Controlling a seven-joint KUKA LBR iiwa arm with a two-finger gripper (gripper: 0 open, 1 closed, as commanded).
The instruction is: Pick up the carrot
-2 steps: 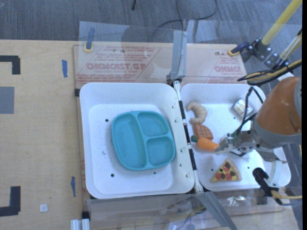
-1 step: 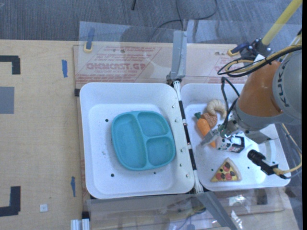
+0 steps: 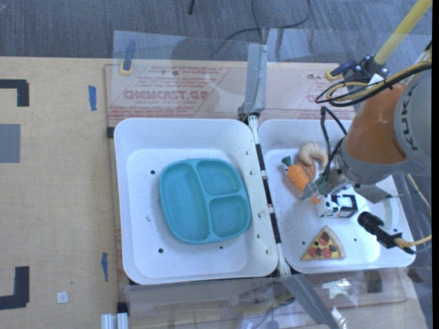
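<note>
Just beside carrot (image 3: 298,176): pincer (image 3: 317,189).

A pale wooden surface (image 3: 55,204) carries two shallow white bins side by side, the left bin (image 3: 130,204) mid-frame, the right bin (image 3: 288,132) at right.

grey arm bent low, claw (image 3: 317,188) perhaps angled leftward

The big grey and orange arm (image 3: 384,132) runs off the right edge, so its far end is cut off. It covers the back right part of the right bin (image 3: 291,132), and the gripper (image 3: 322,186) at the carrot (image 3: 299,176) is too small and blurry to tell how it stands. The carrot's right end is tucked under the gripper.
</note>
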